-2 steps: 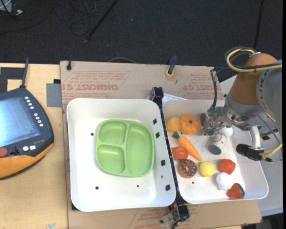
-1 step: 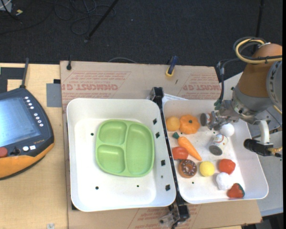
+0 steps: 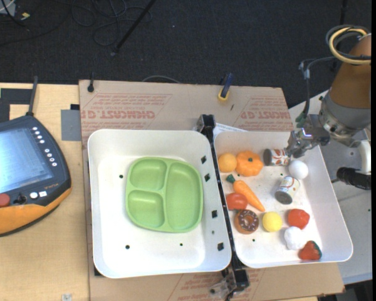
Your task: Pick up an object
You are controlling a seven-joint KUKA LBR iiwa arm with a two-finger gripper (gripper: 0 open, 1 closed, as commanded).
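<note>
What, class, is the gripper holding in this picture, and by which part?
It cannot be told. The gripper sits at the right bin's upper edge, beside a small can, but no object shows between its fingers.

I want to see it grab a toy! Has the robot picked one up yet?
Not yet. The gripper is down at the top edge of the right bin, by the small can and white ball, but nothing shows between its fingers. The carrot, donut and the rest lie there. The grabbing and lifting are left.

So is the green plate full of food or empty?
Empty. The green plate sits in the left bin with all three sections bare; the toy food, like the carrot, lies in the right bin.
</note>
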